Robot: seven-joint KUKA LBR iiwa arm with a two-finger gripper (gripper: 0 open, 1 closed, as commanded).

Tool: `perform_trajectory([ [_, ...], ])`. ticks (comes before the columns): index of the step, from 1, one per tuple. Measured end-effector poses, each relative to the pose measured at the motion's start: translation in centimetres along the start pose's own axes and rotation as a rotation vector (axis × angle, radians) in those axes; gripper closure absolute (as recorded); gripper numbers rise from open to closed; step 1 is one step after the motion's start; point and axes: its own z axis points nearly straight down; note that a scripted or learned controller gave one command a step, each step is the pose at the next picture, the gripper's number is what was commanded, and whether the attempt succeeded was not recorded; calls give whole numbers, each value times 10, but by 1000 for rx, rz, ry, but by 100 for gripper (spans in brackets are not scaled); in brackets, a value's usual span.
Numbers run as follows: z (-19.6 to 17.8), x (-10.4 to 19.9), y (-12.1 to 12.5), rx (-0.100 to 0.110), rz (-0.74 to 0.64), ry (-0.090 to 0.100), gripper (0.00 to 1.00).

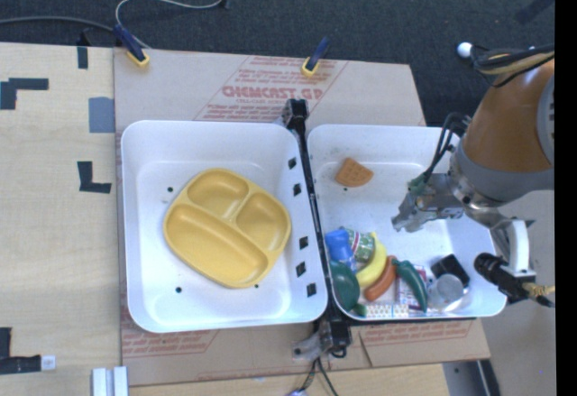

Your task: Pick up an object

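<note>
I read fingers as empty, apparently closed | hovering mid-right, over bare bin floor | toy pile clustered lower right, untouched.

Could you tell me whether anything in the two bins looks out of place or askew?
Nothing looks damaged or spilled. The yellow plastic divided tray lies askew in the left white bin, and the small toys crowd the right white bin's near edge.

In the right-hand white bin, bare floor lies around the orange wedge-shaped food piece; a crowded heap of small toys blocks its near edge. The yellow divided plastic tray fills the left-hand white bin's middle.
</note>
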Motion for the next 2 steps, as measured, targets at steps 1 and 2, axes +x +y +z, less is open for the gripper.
perform_trajectory([
  [1, 1, 0, 0, 1, 0, 1, 0],
  [2, 129, -28, 51, 4, 0, 1, 0],
])
